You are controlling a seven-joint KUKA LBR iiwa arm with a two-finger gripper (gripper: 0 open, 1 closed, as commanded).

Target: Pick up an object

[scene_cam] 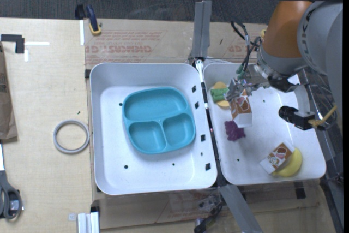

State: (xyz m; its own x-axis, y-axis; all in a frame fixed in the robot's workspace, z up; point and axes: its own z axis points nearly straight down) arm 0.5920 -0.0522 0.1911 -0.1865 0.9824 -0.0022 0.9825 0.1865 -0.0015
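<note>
My gripper [238, 91] hangs over the back left part of the right bin [311, 172]. A small brown and white carton [241, 109] sits tilted at its fingertips, its top caught between the fingers. Just left of it lie a yellow piece and a green piece [219, 93]. A purple toy [234, 131] rests a little in front of the carton. At the bin's front right, a banana [292, 164] lies against a second small carton [276, 156].
The left bin [109, 172] holds a blue divided plate [159, 120]. On the bench to the left lie a grey ring [71, 135] and scissors [8, 202]. A grey post [202, 30] stands behind the gap between the bins.
</note>
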